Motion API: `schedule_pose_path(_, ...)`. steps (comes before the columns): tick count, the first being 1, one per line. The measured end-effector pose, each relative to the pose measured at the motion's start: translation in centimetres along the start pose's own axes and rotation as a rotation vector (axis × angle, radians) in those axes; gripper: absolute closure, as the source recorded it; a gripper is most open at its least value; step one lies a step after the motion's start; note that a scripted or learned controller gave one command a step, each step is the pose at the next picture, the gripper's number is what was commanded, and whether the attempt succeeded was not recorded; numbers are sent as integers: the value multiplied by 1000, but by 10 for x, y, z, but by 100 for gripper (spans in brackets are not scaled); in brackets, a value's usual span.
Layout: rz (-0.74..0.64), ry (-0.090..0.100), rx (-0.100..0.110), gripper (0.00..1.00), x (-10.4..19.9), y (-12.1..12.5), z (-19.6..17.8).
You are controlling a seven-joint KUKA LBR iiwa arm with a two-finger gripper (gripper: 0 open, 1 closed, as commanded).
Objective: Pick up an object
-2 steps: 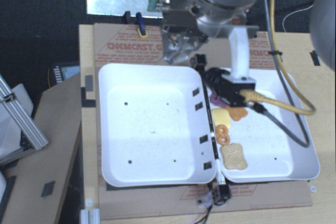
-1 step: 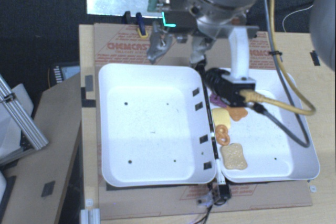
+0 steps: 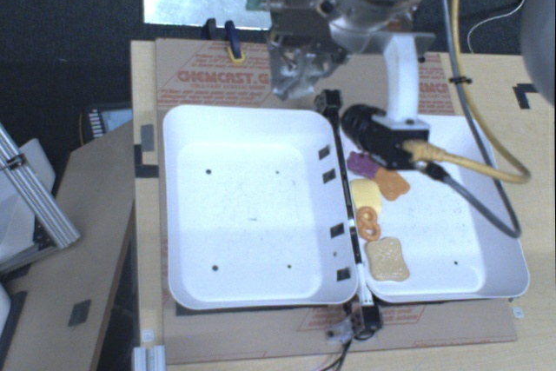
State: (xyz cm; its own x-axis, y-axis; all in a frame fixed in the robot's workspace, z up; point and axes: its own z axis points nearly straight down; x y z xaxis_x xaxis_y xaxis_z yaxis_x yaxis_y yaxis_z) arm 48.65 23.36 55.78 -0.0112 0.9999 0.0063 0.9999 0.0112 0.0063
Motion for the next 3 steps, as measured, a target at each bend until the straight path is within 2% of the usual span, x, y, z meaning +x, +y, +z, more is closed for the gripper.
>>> schedule_pose_path(1,-1,-1,1,0,0,0,1)
schedule_pose_path(3,-1,-1,1,0,0,0,1)
